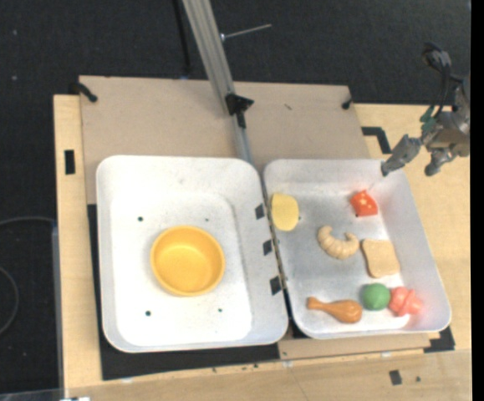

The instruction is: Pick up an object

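Approach stage — the two-finger gripper point(415, 159), fingers spread and empty, hovers over the right white bin's point(308, 182) far corner, near the small red toy block point(363, 204) — descent needed next.

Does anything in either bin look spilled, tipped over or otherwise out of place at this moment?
Nothing stands out. The yellow bowl sits upright in the left bin, and the toy foods lie loosely scattered inside the right bin. The gripper hovers open at that bin's far right corner.
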Controlling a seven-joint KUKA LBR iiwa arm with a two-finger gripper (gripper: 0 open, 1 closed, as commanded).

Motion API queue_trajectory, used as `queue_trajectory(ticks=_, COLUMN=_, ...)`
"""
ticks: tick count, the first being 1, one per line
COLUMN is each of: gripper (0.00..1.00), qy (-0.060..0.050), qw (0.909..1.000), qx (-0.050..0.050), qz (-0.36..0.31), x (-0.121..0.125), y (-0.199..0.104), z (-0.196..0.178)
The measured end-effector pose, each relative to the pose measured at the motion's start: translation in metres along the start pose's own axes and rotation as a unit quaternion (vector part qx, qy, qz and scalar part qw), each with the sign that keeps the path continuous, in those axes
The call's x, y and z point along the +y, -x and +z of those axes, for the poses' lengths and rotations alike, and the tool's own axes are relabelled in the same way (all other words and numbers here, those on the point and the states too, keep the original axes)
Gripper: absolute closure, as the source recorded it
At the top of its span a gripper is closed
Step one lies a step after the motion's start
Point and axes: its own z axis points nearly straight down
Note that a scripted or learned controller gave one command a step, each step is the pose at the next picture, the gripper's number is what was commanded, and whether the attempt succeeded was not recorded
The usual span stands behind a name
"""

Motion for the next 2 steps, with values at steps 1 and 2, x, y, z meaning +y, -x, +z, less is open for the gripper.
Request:
queue_trajectory(ticks=1, gripper=0.0, qy=0.0, qw=1.0, qx=-0.001, qz=0.0, x=0.0, y=0.001, z=0.0)
queue_trajectory(ticks=2, gripper=0.0, qy=-0.003, qw=1.0, qx=0.0, qz=0.001, x=-0.008, y=-0.005, z=0.054)
